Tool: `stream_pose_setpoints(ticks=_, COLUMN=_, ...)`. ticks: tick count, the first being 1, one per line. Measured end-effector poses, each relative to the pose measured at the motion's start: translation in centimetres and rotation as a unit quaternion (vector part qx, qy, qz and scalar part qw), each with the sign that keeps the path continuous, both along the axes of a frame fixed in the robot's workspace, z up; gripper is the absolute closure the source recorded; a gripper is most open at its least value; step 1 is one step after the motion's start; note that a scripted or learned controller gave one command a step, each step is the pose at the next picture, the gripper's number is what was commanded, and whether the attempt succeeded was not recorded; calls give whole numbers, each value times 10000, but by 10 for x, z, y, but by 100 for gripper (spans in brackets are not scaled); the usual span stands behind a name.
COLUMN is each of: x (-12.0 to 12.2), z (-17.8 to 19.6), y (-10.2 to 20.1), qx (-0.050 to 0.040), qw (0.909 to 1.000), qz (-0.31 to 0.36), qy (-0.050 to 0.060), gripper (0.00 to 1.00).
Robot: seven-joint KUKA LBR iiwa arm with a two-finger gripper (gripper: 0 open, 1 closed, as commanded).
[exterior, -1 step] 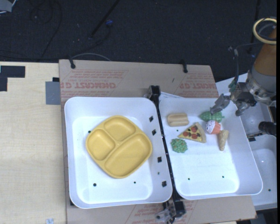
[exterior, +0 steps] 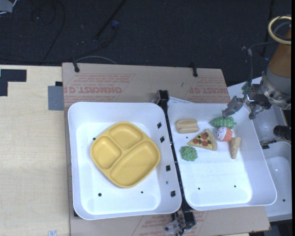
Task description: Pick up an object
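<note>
My gripper (exterior: 244, 107) hangs over the far right edge of the right bin (exterior: 221, 191), open, with nothing between its two grey fingers. Just below and left of it lie a green leafy toy (exterior: 222, 122) and an orange carrot toy (exterior: 225, 134). A pizza slice (exterior: 204, 140), a tan bread roll (exterior: 187, 126), a green broccoli piece (exterior: 189, 153) and a beige cone-shaped piece (exterior: 234, 147) lie nearby in the same bin.
The left bin (exterior: 88, 195) holds a yellow divided plate (exterior: 126, 154). A black divider (exterior: 169, 146) runs between the bins. Cardboard lies under both bins. The near half of the right bin is bare white floor.
</note>
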State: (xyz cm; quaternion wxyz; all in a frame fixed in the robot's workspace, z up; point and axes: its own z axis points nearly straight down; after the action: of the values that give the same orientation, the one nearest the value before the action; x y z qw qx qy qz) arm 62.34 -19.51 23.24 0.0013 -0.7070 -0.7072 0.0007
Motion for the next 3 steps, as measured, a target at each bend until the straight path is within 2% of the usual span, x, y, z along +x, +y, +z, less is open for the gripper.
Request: stream_pose_setpoints(ticks=3, x=-4, z=-144, y=-15, qx=-6, qw=10000, qz=-3, qy=-5, gripper=0)
